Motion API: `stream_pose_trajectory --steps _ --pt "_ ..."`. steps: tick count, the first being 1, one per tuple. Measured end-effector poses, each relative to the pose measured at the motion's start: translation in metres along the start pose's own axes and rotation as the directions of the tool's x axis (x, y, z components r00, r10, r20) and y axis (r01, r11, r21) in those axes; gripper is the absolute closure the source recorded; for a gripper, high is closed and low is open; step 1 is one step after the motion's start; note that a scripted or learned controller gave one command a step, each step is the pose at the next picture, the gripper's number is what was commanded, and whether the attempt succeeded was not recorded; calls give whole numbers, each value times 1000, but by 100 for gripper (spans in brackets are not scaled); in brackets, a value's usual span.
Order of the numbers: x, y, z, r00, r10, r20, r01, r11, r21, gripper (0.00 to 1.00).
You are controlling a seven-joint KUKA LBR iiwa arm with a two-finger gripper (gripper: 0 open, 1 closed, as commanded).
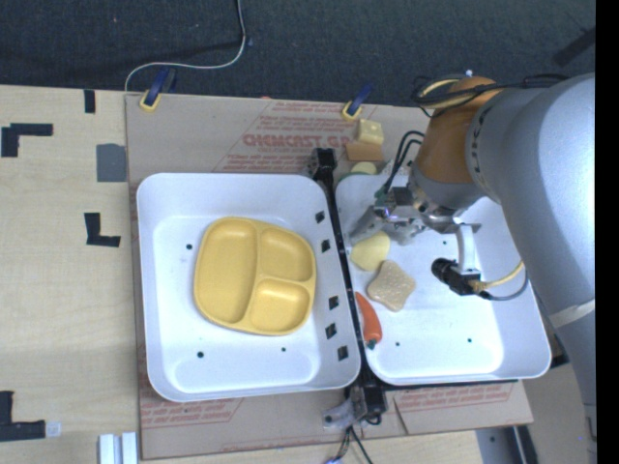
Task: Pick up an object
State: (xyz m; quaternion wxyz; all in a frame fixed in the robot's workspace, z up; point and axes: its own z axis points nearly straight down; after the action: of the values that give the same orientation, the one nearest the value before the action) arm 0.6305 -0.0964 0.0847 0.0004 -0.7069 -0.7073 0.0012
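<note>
The arm (522, 153) reaches in from the right and hangs over the far-left part of the right bin (484, 356). Its gripper (392, 218) sits low there, just beside a pale yellow lump (370, 251); I cannot tell how wide the jaws stand or whether they hold anything. A slice of bread (391, 285) lies near the lump, and a carrot (369, 319) rests along the bin's left wall. The left bin (164, 356) carries a yellow divided plate (254, 275).
</note>
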Motion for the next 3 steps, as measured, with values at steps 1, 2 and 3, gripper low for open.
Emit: stream_pose_trajectory --steps 1,2,3 --pt "-24 15 0 1000 0 -1 0 1000 -3 0" --pt "33 35 -108 1000 -7 -2 7 1000 -13 0" --pt "36 -13 -99 1000 1 0 -1 1000 2 0"
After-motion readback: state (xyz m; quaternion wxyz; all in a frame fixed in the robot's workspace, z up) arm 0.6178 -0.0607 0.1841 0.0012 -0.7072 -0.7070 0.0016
